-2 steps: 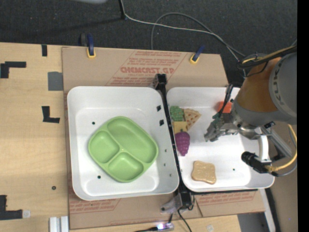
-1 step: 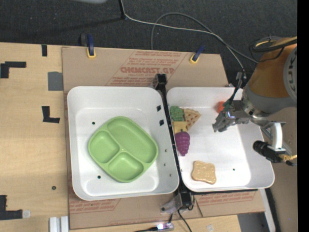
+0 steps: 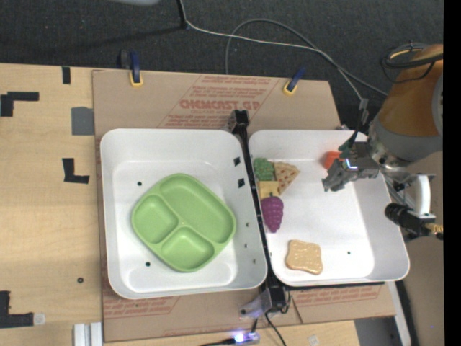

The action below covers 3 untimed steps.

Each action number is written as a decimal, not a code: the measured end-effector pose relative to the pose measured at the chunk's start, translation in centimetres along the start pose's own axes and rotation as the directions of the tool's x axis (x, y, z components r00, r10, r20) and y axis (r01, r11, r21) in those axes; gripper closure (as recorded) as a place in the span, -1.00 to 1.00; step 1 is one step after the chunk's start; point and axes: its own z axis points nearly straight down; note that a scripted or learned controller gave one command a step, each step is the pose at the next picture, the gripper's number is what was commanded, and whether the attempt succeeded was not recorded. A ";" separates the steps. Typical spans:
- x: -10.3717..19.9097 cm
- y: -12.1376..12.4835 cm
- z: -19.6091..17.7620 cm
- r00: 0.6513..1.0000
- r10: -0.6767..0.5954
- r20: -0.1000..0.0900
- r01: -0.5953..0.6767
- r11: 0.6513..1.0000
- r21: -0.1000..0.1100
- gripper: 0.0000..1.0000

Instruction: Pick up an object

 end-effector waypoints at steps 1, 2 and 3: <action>5.3 1.1 1.1 1.000 -0.004 -0.001 0.004 1.000 0.004 1.00; 10.6 2.3 2.0 1.000 -0.005 -0.001 0.005 1.000 0.003 1.00; 16.2 3.1 0.6 1.000 -0.006 -0.002 0.006 1.000 0.001 1.00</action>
